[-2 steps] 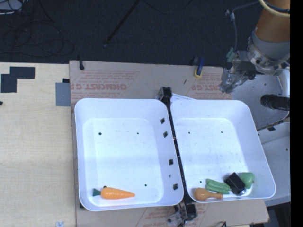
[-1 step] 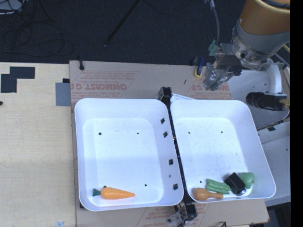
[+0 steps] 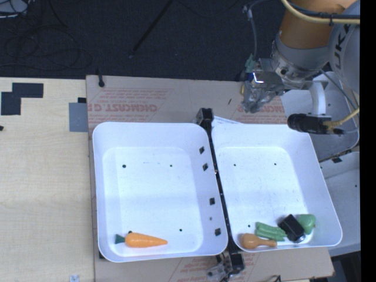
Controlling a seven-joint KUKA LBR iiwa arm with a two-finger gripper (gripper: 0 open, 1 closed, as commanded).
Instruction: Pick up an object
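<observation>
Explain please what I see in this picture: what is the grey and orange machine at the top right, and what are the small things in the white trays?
It is a robot arm, seen by one camera fixed above the bench. Its gripper, a two-finger claw, hangs above the far edge of the right bin. That bin holds four items at its near edge: a tan gourd-like toy, a green pod, a black block and a green piece. The left bin holds an orange carrot.

Cardboard sheet (image 3: pixel 154 101) under the bins: red print at 12 o'clock of the left bin (image 3: pixel 100 157), upside down, partly legible as "CHEMCAST GP"; more red print at the 6 o'clock edge, too cropped to read; arm (image 3: pixel 346 46) housing at 2 o'clock: dark letters "UK", cut off.
</observation>
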